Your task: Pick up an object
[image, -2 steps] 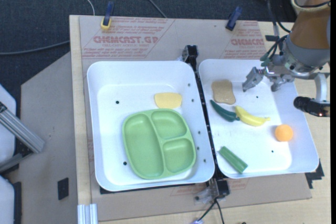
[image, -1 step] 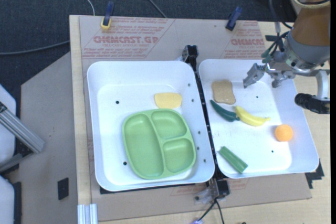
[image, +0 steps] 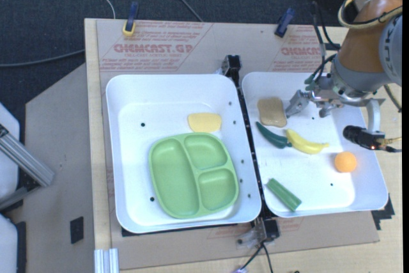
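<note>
Even, bright overhead light falls on the two white bins, which glare slightly at their rims. Shadows are soft and short. The arm above the hand looks slightly blurred; dark floor stays dim.

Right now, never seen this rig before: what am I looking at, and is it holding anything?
One camera looks down at a slant on a bench with two shallow white bins side by side. The grey machine with the orange band, coming in from the picture's right, is a robot arm. Its gripper hangs over the right bin, open, with nothing between its fingers.

The left bin holds a green divided plate and a pale yellow piece just beyond it.

The right bin holds a tan slice nearest the gripper, a yellow banana, a dark green piece beside it, a green block and an orange ball.

Its job is to pick up one object; none is lifted yet.
</note>
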Controlling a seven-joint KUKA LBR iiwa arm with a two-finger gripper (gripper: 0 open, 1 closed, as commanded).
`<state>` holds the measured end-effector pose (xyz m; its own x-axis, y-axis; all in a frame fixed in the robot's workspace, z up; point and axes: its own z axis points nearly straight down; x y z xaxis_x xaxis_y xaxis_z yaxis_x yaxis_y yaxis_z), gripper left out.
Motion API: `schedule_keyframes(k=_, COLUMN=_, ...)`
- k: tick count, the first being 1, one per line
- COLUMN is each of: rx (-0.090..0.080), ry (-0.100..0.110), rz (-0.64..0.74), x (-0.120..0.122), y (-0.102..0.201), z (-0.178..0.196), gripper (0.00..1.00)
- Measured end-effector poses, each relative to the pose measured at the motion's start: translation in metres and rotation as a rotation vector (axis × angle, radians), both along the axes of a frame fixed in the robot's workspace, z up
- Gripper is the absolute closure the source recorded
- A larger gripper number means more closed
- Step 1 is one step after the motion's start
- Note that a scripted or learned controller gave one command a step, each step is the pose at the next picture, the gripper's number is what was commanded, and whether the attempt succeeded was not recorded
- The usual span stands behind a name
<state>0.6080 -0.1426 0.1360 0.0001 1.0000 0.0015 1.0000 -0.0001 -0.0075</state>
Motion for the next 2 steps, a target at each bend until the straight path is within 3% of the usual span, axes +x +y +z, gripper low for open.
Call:
schedule_keyframes(k=1, rx=-0.001, ry=-0.012, rz=0.0, x=0.002, y=0.0, z=-0.046, gripper=0.0)
schedule_keyframes(k=2, rx=-0.001, ry=-0.017, rz=0.0, x=0.004, y=0.001, z=-0.035, gripper=1.0)
